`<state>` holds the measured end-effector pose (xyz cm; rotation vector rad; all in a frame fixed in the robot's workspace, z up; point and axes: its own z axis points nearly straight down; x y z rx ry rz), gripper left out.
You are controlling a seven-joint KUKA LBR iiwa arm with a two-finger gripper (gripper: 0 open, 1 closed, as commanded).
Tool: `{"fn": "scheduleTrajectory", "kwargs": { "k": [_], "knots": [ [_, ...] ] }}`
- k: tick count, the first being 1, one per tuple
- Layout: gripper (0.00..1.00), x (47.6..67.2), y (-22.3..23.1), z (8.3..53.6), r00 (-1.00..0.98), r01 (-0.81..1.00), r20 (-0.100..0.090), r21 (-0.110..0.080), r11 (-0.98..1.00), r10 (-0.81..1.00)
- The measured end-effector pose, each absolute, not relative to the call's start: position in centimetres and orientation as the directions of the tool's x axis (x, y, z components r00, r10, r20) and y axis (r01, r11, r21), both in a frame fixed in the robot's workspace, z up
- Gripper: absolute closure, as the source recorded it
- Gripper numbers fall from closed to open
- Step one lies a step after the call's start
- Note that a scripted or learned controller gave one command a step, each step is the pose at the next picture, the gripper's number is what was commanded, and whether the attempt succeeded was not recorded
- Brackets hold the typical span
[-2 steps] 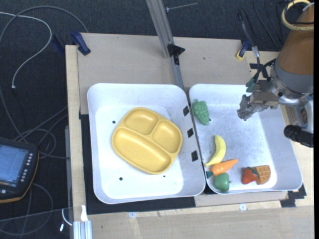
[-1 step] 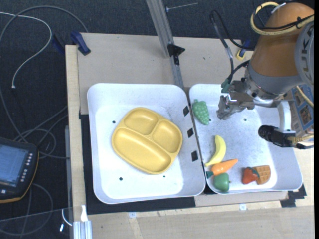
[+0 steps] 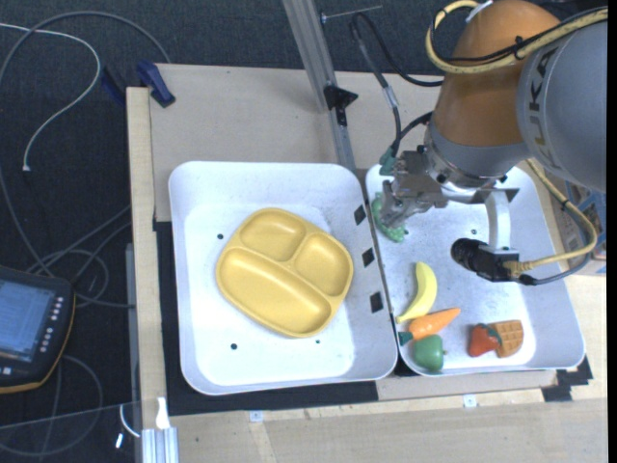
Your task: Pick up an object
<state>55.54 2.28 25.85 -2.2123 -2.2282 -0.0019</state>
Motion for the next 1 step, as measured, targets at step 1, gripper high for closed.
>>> {"fn": "scheduleTrajectory", "kwargs": {
  "k": [1],
  "knots": [
    [1.00, 57.17, 6.55, 24.08, -0.006, 1.000, 0.001, 0.000, 0.006, 1.000]
  ]
}}
